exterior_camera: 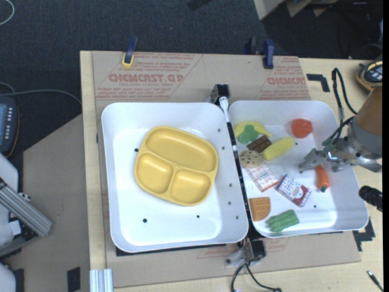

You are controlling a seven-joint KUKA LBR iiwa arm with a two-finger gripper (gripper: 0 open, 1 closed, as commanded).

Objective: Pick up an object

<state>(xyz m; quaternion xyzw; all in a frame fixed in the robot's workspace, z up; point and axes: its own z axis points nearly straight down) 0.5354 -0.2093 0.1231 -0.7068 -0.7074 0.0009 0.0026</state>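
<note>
The right bin (340, 215) holds several small toy foods. My gripper (317, 163) hangs low over its right side, with the grey fingers (307, 160) spread open and pointing left. A small orange carrot (322, 177) lies just below the fingertips, close to them, and I cannot tell whether they touch it. Nothing sits between the fingers. A red tomato (301, 127) lies farther back and a yellow corn piece (278, 148) is to the left of the gripper.
The left bin (121, 212) carries a yellow divided plate (176, 165). Also in the right bin are a green-yellow piece (249, 131), a brown bar (259, 143), a cookie (248, 158), two packets (293, 190), a cracker (260, 207) and a green vegetable (283, 220).
</note>
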